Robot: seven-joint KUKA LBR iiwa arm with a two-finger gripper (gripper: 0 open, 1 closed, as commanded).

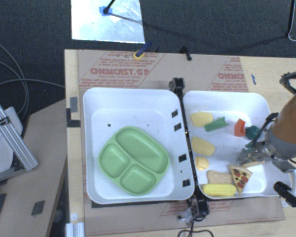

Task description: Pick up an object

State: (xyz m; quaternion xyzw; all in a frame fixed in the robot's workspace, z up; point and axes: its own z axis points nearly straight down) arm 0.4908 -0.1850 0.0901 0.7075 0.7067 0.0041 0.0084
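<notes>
The right bin [259, 101] holds several toy foods: a yellow piece [201, 118], a green piece [215, 124], an orange-red piece [240, 127], a teal piece [251, 131], another yellow piece [203, 145], a small yellow bit [202, 163], a slice of toast [218, 177], a corn cob [219, 190] and a pizza slice [240, 177]. My gripper [248, 157] is low in this bin's right part, just above the pizza slice and below the teal piece. The arm's orange band [292, 125] rises behind it and hides the bin's right wall.
The left bin [133, 98] holds a green divided plate [133, 159]. A black divider with clips [183, 132] runs between the bins. Cardboard [118, 68] lies under both bins. A metal frame [10, 142] stands off the bench at the left.
</notes>
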